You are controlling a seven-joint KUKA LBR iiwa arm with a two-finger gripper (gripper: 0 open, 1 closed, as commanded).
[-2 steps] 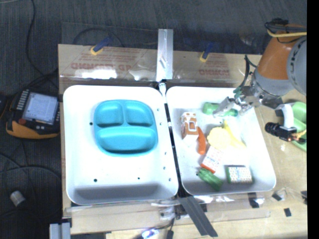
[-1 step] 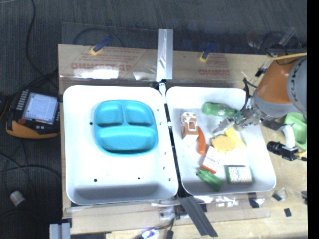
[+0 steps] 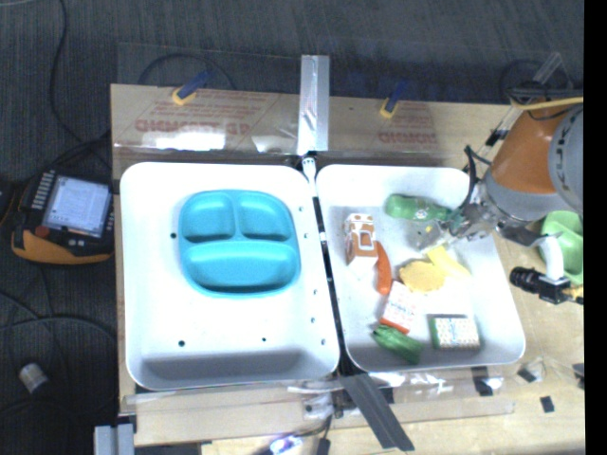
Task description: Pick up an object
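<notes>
A: Where's the gripper (image 3: 462, 224)?
B: Low in the right bin (image 3: 493, 344), far-right part, right at the green bottle (image 3: 414, 208). Can't tell if the jaws are apart or together; the tip is a dark blur against the bottle's right end.

A: Bottle orientation?
B: Lying flat, long axis roughly left-right, tilted a little so the right end sits nearer. Which end is the cap, I can't make out.

A: Count what's in the right bin.
B: One green bottle. One orange-and-white toy block (image 3: 358, 236) left of it. One orange carrot-like piece (image 3: 381, 265) running far-to-near, just below the block. One yellow flat piece (image 3: 430, 271) in the middle, just near of the gripper. One red-and-white packet (image 3: 402, 308). One green-edged small box (image 3: 452, 331) near the right corner. One green vegetable-shaped toy (image 3: 398, 343) at the near edge, touching the packet.

A: Left bin (image 3: 152, 339)?
B: One blue divided tray (image 3: 238, 241), three compartments, long axis left-right, lying centre-far.

A: Arm?
B: Orange band (image 3: 524, 157) at the right edge, above the bin's far-right corner.
</notes>
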